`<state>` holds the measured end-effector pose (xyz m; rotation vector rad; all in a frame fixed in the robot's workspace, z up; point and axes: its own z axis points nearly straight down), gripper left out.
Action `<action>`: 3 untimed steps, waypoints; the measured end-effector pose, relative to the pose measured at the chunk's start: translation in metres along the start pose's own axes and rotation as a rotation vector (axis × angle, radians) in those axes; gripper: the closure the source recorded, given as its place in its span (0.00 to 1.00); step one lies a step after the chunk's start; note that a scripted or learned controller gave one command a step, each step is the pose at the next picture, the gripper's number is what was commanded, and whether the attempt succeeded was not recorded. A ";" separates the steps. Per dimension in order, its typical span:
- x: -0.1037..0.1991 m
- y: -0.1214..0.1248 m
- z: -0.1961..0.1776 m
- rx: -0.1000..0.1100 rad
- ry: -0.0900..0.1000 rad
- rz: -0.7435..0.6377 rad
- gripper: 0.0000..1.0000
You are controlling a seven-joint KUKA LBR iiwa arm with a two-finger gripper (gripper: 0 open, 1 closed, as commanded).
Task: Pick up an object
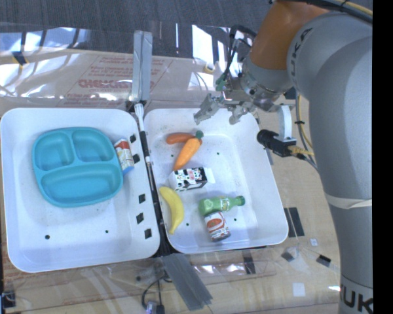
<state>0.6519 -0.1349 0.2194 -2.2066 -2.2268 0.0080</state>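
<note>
Two shallow white bins sit side by side on a counter (pixel 301 241) of pale wood. The left bin (pixel 26 241) holds a smooth blue plate (pixel 75 165) with three dips in it. A small can (pixel 124 156) with a red and white label leans against the plate's right edge.

The right bin (pixel 262 175) holds the small toys. An orange carrot (pixel 188 150) with a green top lies tilted, and a thin orange-red sausage shape (pixel 178 137) lies just beside it. Below them is a little white carton (pixel 190 178) with black cow spots. A curved yellow banana (pixel 172 207) lies at the bin's left wall. A shiny green bottle (pixel 220 204) lies on its side, and a round can (pixel 217 226) with a red label lies near it.

The grey arm (pixel 334 77) has an orange band, and the letters "UK" show low on it. The pincer (pixel 221 112) hangs over the far edge of the right bin, above the carrot. Its two fingers are spread apart with nothing between them.

Clear plastic sheet (pixel 72 70) with faint red writing, too blurry to read, lies behind the bins. The floor (pixel 118 5) beyond is dark grey.
</note>
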 end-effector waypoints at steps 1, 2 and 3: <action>0.041 0.006 0.131 -0.005 -0.002 -0.016 0.00; 0.041 0.003 0.126 0.011 0.001 -0.018 1.00; 0.114 -0.002 -0.011 -0.003 -0.001 -0.052 1.00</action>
